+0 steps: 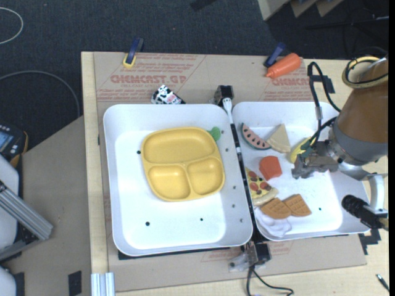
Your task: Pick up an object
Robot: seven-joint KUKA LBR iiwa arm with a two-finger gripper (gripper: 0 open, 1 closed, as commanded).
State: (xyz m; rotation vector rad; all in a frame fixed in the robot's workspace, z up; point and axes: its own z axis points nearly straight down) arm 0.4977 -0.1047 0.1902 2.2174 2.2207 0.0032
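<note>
We are hovering our pincer (307,165) low in the right bin (327,224), its grip unclear to us; the red block (270,166) is lying just beside it, leftward, an easy target.

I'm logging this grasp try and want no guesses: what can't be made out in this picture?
- Gripper: its fingers are dark and blurred against the arm, so open or shut is unclear, as is any hold on the yellow piece beside it.
- Green thing: mostly hidden behind the yellow tray; kind unclear.
- Arm: cut off by the right edge.
- Cow-print toy behind the left bin: too small to identify.
</note>
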